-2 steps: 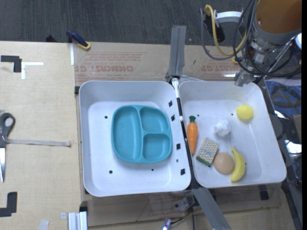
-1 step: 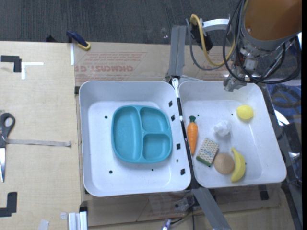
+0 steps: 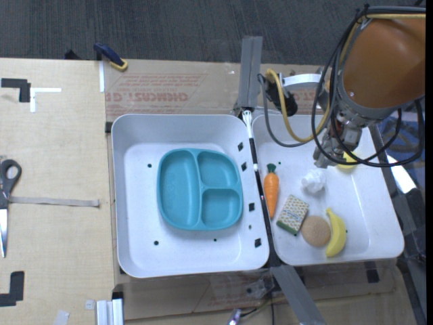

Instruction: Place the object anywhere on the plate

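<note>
Camera view, looking down at a slant: the teal plate, divided into three compartments, lies in the left bin. The right bin holds a toy carrot against its left wall, a crumpled white lump that is hard to identify, a speckled sponge block, a round tan piece like a bun or cookie, and a banana touching that piece. The gripper hangs over the upper part of the right bin, just above the white lump. Black cables and the arm's orange band crowd it, so I cannot tell how far it is open or whether anything is in it. A small yellow thing peeks out beside it, mostly hidden. Scissors are cut off at the left edge.
</note>
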`<move>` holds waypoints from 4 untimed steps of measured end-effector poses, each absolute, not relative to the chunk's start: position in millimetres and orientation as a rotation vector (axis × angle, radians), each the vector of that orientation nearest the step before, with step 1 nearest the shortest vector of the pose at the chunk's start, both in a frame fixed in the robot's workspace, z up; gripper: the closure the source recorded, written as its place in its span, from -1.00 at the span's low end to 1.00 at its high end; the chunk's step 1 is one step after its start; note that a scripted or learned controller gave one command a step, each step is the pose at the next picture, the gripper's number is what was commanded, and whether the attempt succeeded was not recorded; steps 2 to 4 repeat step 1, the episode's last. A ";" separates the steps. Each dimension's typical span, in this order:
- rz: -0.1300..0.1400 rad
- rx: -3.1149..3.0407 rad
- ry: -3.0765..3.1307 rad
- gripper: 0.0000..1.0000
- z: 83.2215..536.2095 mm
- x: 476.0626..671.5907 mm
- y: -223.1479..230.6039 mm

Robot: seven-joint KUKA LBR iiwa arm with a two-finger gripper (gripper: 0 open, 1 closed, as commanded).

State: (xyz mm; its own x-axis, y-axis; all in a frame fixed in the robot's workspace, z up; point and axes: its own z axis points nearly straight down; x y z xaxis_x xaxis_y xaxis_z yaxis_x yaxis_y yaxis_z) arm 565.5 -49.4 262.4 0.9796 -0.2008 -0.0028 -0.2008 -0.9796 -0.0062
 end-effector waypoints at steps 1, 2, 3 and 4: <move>0.005 -3.120 0.321 1.00 162.3 506.2 -128.1; 0.005 -3.120 0.321 1.00 162.3 506.2 -128.1; 0.005 -3.120 0.321 1.00 162.3 506.2 -128.1; 0.005 -3.120 0.321 1.00 162.3 506.2 -128.1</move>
